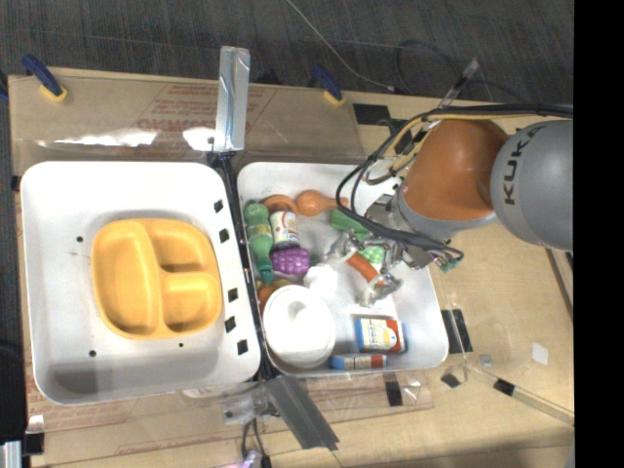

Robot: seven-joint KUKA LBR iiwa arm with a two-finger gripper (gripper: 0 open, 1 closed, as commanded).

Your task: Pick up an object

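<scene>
The right bin (424,305) holds a jumble of small items. My gripper (364,264) hangs low over its middle right, below the orange wrist band. Its two metal fingers (341,249) stand apart, open, on either side of a small orange and green toy (367,260), which lies between them without being clamped. Just to the left lie a purple grape bunch (290,259) and a small white piece (322,279). A green item (346,220) sits under the wrist's cables.
The left bin (49,261) holds a yellow divided tray (156,276). In the right bin are a green bottle (258,237), a small can (284,227), an orange piece (312,201), a white round tub (297,325), a blue and orange box (377,334) and a tube (359,362).
</scene>
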